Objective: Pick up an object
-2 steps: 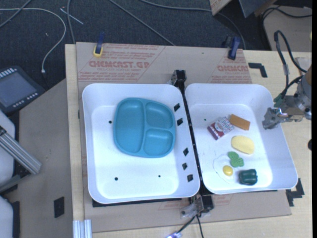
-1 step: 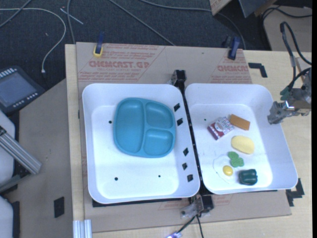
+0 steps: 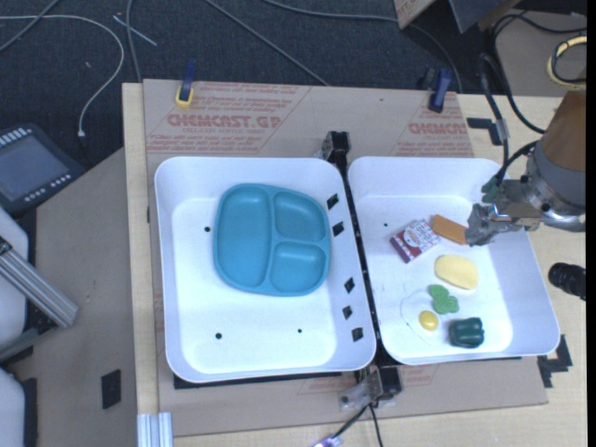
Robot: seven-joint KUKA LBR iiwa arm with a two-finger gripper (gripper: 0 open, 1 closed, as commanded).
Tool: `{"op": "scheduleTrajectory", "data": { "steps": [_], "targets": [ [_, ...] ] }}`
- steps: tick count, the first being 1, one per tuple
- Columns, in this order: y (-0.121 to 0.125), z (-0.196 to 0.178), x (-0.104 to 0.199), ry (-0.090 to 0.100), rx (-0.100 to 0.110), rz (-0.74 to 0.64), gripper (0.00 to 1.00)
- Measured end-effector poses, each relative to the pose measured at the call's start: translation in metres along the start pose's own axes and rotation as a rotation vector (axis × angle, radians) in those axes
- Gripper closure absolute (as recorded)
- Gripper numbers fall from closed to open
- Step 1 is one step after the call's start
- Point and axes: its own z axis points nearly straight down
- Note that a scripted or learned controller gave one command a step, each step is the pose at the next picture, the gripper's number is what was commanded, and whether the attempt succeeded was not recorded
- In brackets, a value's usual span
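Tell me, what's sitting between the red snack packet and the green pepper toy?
The camera view shows a pale yellow lemon-shaped toy and a small green leafy toy between the red snack packet and dark green pepper toy.

One fixed cam above bench, angled down, mid-range; both bins in frame.

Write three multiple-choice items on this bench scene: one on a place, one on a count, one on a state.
1. Where does the blue sectioned plastic plate lie?
A. left white bin
B. right white bin
C. on the cardboard

2. How many compartments does the plate have?
A. two
B. three
C. five

3. How does the small dark green toy pepper lie?
A. between the jaws
B. stacked on the plate
C. loose on the bin floor

Answers: 1 A, the plate rests in the left bin. 2 B, three hollows show. 3 C, it lies apart from the gripper, near the bin's front edge.
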Motion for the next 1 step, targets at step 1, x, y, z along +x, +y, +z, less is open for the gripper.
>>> {"op": "scheduleTrajectory", "data": {
  "steps": [1],
  "targets": [
    [-0.0028, 0.0001, 0.045, 0.0, -0.001, -0.001, 1.0]
  ]
}}
